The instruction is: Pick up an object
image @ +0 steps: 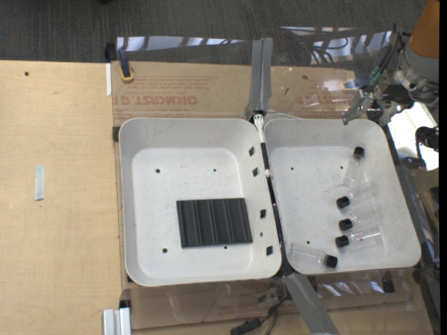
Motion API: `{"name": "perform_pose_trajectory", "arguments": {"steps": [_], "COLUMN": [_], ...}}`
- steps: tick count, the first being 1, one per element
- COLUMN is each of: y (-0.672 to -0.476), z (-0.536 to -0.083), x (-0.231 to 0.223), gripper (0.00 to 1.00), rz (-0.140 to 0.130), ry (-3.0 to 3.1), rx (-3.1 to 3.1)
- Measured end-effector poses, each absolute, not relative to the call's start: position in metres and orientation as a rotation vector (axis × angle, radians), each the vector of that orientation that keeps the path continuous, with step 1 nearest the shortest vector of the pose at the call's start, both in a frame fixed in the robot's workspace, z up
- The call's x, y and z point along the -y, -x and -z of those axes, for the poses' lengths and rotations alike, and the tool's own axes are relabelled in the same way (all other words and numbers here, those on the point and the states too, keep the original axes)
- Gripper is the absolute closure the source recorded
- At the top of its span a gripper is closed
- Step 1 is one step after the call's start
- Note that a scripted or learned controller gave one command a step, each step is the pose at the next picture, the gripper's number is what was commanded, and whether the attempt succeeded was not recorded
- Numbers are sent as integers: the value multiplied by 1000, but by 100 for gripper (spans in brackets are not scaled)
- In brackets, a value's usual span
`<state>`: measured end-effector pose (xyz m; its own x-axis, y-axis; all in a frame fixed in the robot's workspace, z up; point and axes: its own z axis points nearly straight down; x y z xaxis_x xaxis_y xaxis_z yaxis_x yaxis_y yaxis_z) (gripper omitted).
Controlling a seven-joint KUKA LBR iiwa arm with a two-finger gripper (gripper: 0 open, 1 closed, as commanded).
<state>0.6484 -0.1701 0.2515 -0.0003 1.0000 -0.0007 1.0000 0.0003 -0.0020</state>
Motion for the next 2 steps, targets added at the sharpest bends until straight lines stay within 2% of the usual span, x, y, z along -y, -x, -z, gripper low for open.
{"name": "perform_pose_trajectory", "arguments": {"steps": [1, 2], "y": [-631, -630], "z": [-92, -102], "x": [215, 221], "gripper": [0, 100], "rz": [9, 1], "ry": [2071, 2081], "rx": [2357, 2356]}}
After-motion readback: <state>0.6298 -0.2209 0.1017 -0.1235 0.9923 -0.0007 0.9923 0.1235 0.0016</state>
